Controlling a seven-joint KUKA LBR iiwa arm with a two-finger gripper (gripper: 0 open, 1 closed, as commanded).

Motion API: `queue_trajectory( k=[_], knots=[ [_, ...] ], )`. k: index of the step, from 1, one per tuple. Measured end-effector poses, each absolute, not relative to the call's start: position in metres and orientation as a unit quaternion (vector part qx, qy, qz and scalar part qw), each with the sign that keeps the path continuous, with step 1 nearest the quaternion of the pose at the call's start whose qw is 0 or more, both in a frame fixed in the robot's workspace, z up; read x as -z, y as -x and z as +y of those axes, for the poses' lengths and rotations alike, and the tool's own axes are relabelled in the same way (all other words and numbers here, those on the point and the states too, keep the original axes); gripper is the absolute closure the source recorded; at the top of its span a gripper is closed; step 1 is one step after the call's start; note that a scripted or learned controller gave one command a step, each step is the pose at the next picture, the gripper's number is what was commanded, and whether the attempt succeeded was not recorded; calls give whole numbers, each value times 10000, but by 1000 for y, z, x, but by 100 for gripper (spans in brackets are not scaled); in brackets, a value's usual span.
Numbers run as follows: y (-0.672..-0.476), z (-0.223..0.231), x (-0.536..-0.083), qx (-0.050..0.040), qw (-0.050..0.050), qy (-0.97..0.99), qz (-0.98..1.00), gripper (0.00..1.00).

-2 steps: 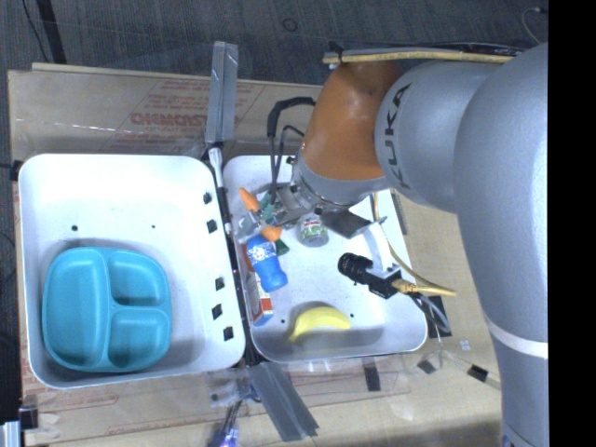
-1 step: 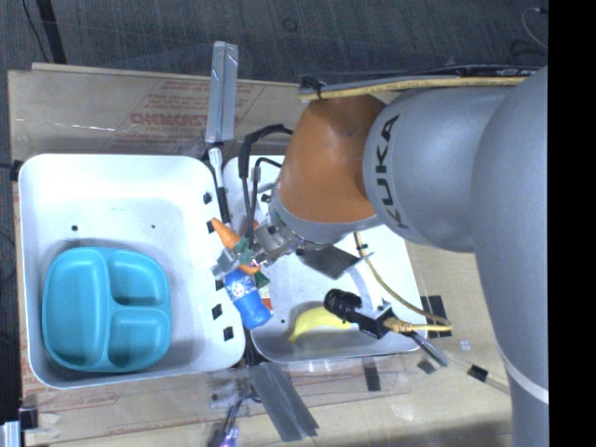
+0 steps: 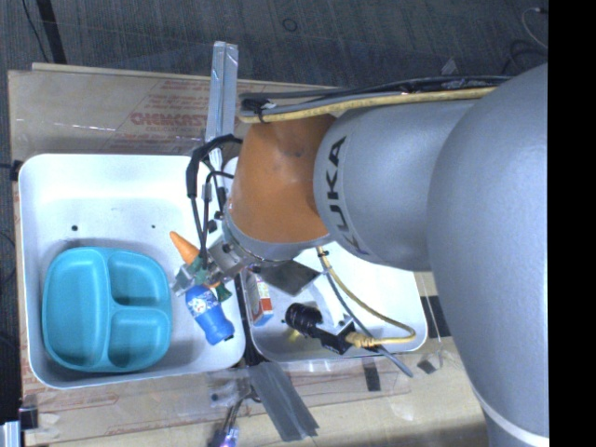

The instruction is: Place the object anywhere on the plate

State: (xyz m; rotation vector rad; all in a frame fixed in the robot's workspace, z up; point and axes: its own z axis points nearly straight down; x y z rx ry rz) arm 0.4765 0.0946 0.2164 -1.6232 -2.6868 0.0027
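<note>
Camera view, plate: a turquoise sectioned plate (image 3: pixel 107 307) lies in the left bin (image 3: pixel 56 180), toward its near-left corner.
Camera view, pincer: the pincer (image 3: pixel 207 276) hangs at the left bin's right edge, under the orange band; whether it is spread or pressed together cannot be told.
Camera view, object: a blue bottle (image 3: pixel 209 312) sits just below the pincer, beside the plate's right rim; an orange carrot (image 3: pixel 184 246) lies just above it.
Risk, grasp: no object is visibly pinched, so a lift may come up bare.
Risk, crowding: bottle and carrot lie close; either could be nudged aside.
Risk, release: a bottle dropped at the rim would likely roll off.
</note>
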Motion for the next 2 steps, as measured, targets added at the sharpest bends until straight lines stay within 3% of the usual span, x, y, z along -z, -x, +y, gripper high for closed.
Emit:
queue_trajectory(
  k=[1,2],
  knots=[
    [-504,143,-188,-10,7,3889,-9213,100],
    [-504,143,-188,-9,5,3891,-9212,0]
  ],
)
